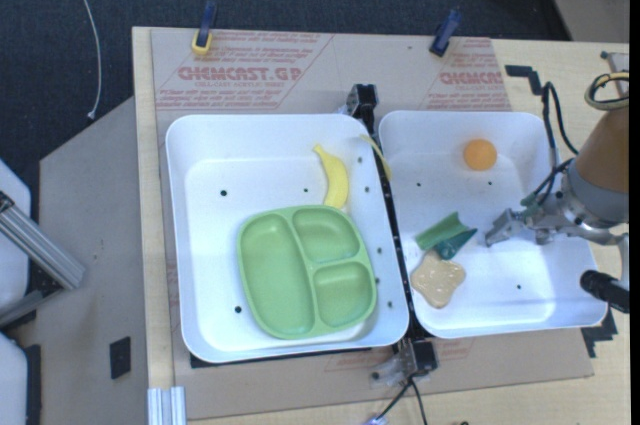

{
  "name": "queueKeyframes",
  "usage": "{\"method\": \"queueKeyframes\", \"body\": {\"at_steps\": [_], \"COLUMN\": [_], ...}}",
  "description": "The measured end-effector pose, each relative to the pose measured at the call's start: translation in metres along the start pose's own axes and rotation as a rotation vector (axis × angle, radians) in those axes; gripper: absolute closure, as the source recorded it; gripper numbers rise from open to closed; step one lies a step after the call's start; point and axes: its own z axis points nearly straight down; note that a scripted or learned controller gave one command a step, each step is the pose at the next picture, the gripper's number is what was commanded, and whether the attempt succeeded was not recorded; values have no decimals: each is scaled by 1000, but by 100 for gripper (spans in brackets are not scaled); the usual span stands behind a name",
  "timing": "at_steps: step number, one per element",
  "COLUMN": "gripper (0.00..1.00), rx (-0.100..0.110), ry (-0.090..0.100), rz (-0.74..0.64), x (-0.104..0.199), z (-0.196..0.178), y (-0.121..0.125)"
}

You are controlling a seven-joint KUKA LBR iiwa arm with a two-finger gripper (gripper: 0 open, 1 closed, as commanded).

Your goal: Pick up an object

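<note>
The right bin (520, 308) holds an orange ball (480, 154) near its back, a green wedge-shaped piece (444, 235) near its left wall, and a beige cookie-shaped object (438, 280) just in front of the wedge. My gripper (505, 229) reaches in from the right, low over the bin's middle, fingers pointing left. It sits a short way right of the green piece and apart from it. Nothing shows between its fingers.
The left bin (200, 213) holds a green divided plate (305, 268) and a yellow banana (334, 177) behind it. Clamps stand at the board's back edge, a blue and yellow one (205, 29) and a blue one (445, 32). Cables run along the right side.
</note>
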Motion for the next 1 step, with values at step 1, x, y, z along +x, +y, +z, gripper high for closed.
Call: {"method": "queueKeyframes", "body": {"at_steps": [1], "gripper": [100], "rx": [-8], "ry": [-4], "rz": [0], "x": [-1], "z": [-14], "y": [2]}}
